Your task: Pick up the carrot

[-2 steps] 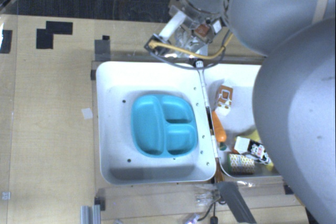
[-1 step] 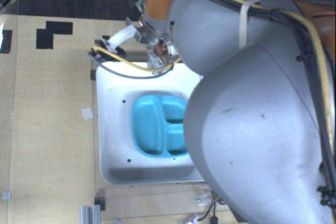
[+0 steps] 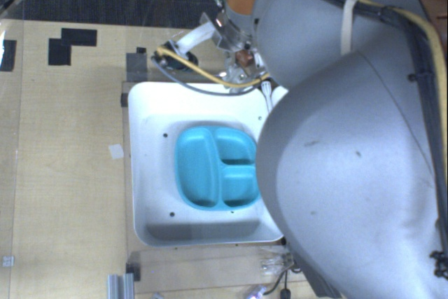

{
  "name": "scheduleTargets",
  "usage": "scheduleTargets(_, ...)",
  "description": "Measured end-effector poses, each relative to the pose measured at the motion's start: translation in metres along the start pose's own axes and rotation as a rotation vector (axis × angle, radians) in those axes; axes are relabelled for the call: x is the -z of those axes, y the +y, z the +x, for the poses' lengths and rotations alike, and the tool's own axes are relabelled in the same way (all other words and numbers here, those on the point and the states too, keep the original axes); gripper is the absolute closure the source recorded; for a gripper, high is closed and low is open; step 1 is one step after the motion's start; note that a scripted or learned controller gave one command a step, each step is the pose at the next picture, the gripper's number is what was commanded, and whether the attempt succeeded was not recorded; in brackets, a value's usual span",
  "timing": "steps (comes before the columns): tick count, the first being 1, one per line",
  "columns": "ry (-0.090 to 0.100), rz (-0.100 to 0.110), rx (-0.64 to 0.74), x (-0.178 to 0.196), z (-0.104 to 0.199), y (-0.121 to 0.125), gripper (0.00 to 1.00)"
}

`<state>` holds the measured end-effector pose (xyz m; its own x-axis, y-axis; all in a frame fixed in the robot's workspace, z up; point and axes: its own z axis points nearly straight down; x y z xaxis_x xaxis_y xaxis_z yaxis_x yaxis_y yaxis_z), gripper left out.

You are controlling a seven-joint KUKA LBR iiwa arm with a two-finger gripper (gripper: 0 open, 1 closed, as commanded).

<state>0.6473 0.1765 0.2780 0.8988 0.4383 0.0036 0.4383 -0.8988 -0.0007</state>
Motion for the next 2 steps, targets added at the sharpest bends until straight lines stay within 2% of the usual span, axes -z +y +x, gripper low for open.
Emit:
scheduleTargets(1,-0.002,-0.001,-0.074,-0.014,-0.032,0.061,1.00)
scheduleTargets(2,-0.004,0.000,0.007,-0.093,-0.089,0.113,1.00)
